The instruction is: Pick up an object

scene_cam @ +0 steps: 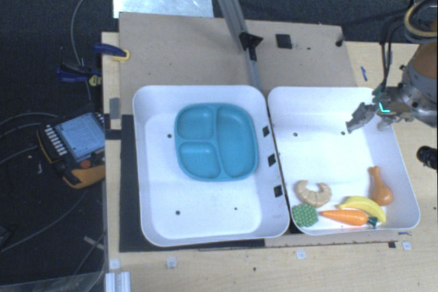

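Observation:
The right bin (321, 113) holds several toy foods along its near side: a tan croissant (313, 193), a green broccoli (305, 215), an orange carrot (344, 217), a yellow banana (363, 205) and a brown drumstick (380, 187). My gripper (371, 121) hangs over the bin's far right part, well above and behind the foods. It is open, with nothing between its fingers.
A blue divided plate (217, 141) lies in the left bin (157, 202). A grey pole (229, 0) slants over the bench behind the bins. Cables and a handheld pendant (74, 147) lie on the floor at the left.

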`<action>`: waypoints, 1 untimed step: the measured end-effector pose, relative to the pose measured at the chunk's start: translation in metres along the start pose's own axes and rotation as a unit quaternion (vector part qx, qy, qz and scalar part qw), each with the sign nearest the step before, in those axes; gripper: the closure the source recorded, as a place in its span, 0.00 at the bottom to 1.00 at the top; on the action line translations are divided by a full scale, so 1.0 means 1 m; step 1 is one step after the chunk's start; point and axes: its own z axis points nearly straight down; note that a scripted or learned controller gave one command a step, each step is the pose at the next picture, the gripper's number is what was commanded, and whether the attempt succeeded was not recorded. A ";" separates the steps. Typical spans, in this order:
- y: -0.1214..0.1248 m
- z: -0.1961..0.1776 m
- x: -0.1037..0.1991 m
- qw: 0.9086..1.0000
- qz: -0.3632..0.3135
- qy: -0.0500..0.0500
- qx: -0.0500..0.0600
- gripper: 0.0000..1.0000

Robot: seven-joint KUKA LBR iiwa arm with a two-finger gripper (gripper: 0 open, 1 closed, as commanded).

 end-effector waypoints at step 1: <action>0.001 -0.001 0.000 1.000 0.000 0.000 -0.001 0.00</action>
